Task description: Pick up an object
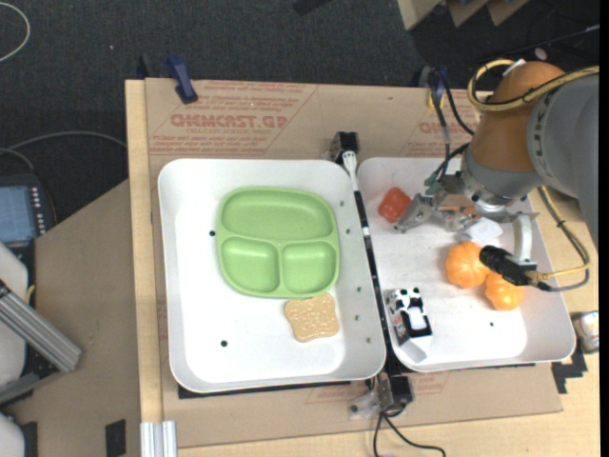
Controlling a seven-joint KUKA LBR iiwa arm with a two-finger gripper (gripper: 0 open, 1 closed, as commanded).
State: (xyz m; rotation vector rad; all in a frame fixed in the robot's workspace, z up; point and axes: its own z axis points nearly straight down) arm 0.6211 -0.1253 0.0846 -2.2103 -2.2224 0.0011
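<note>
Red-orange toy fruit [393, 204] lies in the right bin [538, 343], toward its far left corner, just beside the gripper [436, 213] on that gripper's left and apparently not touching it. The gripper hangs low over the far part of the same bin with nothing visibly held in it; whether it is spread or pressed together cannot be told from this slanted view, since the wrist covers much of it. Above the gripper sits the orange band [509, 127] of the arm [576, 131], whose grey body reaches in from the right edge. Nearer the camera than the gripper, a round orange fruit [463, 265] rests on the bin floor, and a second, smaller orange fruit [505, 296] lies just to its right, the two close together or touching. Farther out, against the bin's near left wall, lies a small black-and-white toy [409, 315], well apart from the red-orange piece. The left bin [190, 331] stands side by side with the right one, their rims meeting along the middle. It holds a green divided plate [278, 239] with three compartments, set roughly at the centre, and a tan toast-shaped piece [312, 318] just off the plate's near right corner. Both bins sit on a brown board [238, 112] printed with red lettering.
</note>
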